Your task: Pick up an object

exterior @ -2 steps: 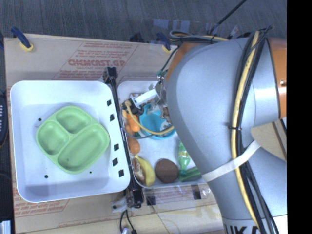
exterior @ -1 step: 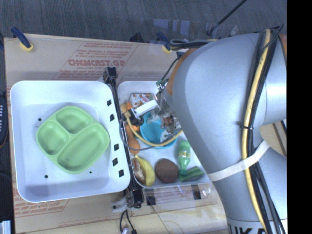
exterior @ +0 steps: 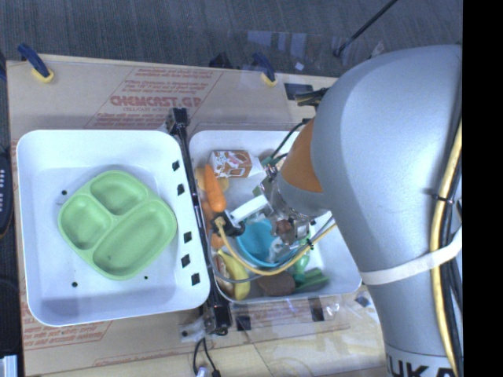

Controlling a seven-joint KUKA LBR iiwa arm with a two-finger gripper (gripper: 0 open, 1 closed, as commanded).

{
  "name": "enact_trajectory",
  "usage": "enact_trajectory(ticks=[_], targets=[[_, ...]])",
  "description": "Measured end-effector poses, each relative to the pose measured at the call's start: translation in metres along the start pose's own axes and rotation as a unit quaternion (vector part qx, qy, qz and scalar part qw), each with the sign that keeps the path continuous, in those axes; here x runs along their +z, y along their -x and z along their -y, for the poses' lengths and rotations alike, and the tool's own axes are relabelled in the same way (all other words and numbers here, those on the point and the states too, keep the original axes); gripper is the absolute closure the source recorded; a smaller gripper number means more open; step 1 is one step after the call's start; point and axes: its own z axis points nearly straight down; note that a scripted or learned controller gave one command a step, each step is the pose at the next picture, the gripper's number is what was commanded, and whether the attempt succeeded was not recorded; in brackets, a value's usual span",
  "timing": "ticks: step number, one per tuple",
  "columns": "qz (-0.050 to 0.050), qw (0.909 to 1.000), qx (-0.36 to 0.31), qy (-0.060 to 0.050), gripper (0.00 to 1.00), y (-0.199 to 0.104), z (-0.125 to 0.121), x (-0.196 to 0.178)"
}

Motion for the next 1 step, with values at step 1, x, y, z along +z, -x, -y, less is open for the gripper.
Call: enact_trajectory(ticks=[1], targets=[[-0.001, 1.0, -0.004, 0.001, 0.0, -0.0845, -0.0157, 0.0005]])
